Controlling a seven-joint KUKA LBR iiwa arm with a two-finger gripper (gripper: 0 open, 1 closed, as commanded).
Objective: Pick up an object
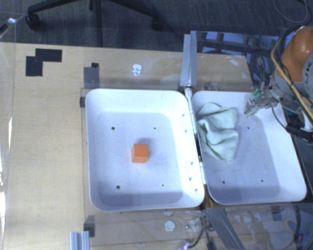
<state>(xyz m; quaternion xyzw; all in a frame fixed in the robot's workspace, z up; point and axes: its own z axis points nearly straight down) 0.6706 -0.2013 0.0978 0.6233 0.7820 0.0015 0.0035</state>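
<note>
1. Camera view, bench: a pale wooden benchtop (pixel 41 139) carries two shallow white plastic bins, left bin (pixel 101 191) and right bin (pixel 287 186), touching edge to edge.
2. Contents: a small orange cube (pixel 140 153) sits near the left bin's centre; a crumpled pale-green cloth (pixel 220 132) lies at the right bin's 10 o'clock.
3. Arm: the two-finger gripper (pixel 254 105) hovers at the right bin's 12 o'clock; whether it is open cannot be told.
4. Room: dark carpet (pixel 224 9) and a black chair base (pixel 96 4) at 12 o'clock.

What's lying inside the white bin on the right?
A crumpled pale cloth lies in the right bin, against its left wall. Whatever the cloth may cover is hidden. The gripper hangs over the bin's far edge.
</note>
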